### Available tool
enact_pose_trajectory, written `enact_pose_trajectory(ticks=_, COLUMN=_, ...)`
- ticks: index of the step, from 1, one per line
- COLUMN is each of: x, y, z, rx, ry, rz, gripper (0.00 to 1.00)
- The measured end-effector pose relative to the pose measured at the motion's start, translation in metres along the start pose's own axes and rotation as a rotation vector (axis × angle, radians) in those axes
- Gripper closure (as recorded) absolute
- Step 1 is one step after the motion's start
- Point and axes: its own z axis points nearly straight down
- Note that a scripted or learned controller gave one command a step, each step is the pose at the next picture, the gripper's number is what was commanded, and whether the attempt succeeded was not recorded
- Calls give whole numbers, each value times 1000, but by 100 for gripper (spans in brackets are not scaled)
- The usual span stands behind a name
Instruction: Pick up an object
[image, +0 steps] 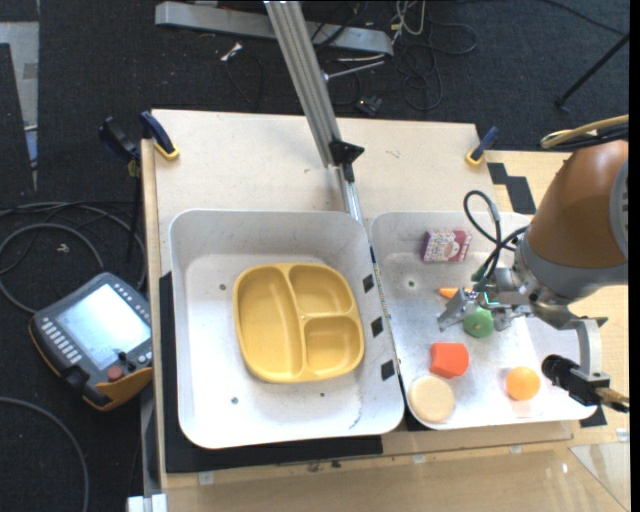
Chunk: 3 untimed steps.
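1. Surface: pale board carrying two shallow white bins side by side.
2. Left bin: holds a yellow divided tray, three compartments, lying flat near the middle; likely the drop-off side.
3. Right bin: holds the loose pick candidates, spread well apart so each can be approached alone.
4. Pink box: near the far wall.
5. Green object: mid-bin, directly at the tool; a small orange piece lies just beside.
6. Red block, cream disc, orange ball: along the near side.
7. Tool: lowered over the green object, apparently the chosen target; whether it is released or clenched cannot be told, and no grasp is confirmed.
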Motion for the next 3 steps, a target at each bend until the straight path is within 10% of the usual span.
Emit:
enact_pose_trajectory(ticks=2, x=-8, y=-7, z=104, rx=-2, ry=-1, rz=1, gripper=0)
enact_pose_trajectory(ticks=3, x=-7, y=-6, z=93, rx=-4, ry=-1, rz=1, gripper=100)
